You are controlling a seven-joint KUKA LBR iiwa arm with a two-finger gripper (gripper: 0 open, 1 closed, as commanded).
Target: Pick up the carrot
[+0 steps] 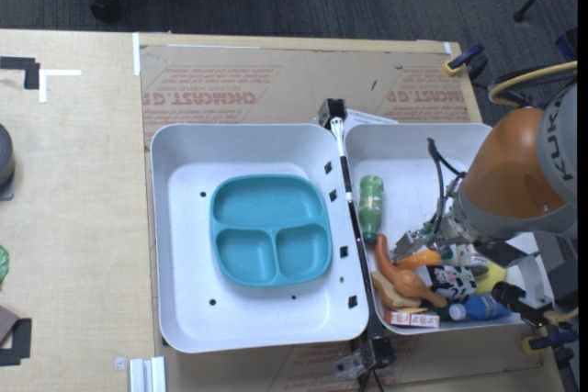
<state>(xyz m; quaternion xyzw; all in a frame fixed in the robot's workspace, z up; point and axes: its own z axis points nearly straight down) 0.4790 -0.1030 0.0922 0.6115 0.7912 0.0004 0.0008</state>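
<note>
Arm reaches in from the right over the right bin (404, 142), orange wrist band blocking much of that bin's right side. Gripper (430, 241) is down low in the clutter near the bin's front. Fingers too small and mixed up w/ the objs to read; can't tell if jaws are open, closed, or on anything.

Carrot (404, 275) lies in the right bin, front-left area, curved orange body running from near the bin divider down toward the pile. Its upper end sits just below the green bottle (370, 205), which lies lengthwise along the bin's left wall. Carrot touches or overlaps a tan bread-like piece (390, 291) and a red-edged flat packet (411, 319) at the front wall. A second orange bit sits right at the gripper; can't say if it's the same carrot or another obj.

Left bin (184, 289) holds a teal divided plate (271, 229), flat, centred, not involved.

Judgement: approach/grasp stage, gripper just beside carrot, not lifted yet. Crowded pile is the risk, neighbours likely to get nudged or grabbed instead.
</note>
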